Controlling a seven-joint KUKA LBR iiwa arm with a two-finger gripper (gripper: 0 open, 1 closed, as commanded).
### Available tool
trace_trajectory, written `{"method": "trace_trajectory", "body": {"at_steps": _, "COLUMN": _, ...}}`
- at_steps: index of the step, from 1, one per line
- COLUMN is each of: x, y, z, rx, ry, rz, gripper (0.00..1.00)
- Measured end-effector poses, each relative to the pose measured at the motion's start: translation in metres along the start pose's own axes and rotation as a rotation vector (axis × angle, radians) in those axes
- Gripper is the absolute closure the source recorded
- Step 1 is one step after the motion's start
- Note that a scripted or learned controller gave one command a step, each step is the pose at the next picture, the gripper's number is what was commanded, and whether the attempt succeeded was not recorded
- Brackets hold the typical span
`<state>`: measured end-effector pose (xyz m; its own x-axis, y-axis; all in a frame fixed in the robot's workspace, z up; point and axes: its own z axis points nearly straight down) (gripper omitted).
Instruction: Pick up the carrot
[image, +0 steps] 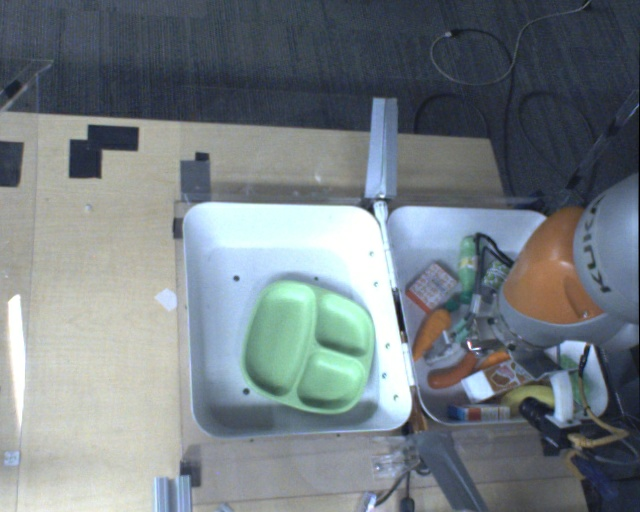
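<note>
We are noting the carrot (431, 332) lying in the right bin (405, 250), close to that bin's left wall and roughly midway along it. Its long axis is running on a slant, thick end toward the upper right, taper toward the lower left. The gripper (478, 325) is hanging just to the carrot's right, low among the clutter, so the carrot is lying to the gripper's left, toward the divider between the bins. We are reading the next move as a short sideways shift that way, with the grasp set across the slanted axis rather than along it. Whether the jaws are apart or together we cannot tell; the wrist and the orange band (555, 270) are blocking that part. A reddish sausage-shaped piece (450, 376) is lying just below the carrot, and a printed box (432, 286) just above it, so we are judging the approach as crowded. The green divided plate (308, 346) is sitting in the left bin (210, 300), well apart from all this.
</note>
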<state>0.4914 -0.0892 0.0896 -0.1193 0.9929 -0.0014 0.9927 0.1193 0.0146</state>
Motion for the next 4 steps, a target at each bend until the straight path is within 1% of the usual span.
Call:
{"method": "trace_trajectory", "body": {"at_steps": 1, "x": -0.067, "y": 0.012, "z": 0.0, "rx": 0.0, "ry": -0.005, "rz": 0.059, "gripper": 0.0}}
{"method": "trace_trajectory", "body": {"at_steps": 2, "x": -0.066, "y": 0.056, "z": 0.002, "rx": 0.004, "ry": -0.002, "rz": 0.508, "gripper": 0.0}}
{"method": "trace_trajectory", "body": {"at_steps": 3, "x": -0.073, "y": 0.003, "z": 0.0, "rx": 0.0, "ry": -0.004, "rz": 0.211, "gripper": 0.0}}
{"method": "trace_trajectory", "body": {"at_steps": 4, "x": -0.015, "y": -0.001, "z": -0.001, "rx": -0.003, "ry": -0.004, "rz": -0.183, "gripper": 0.0}}
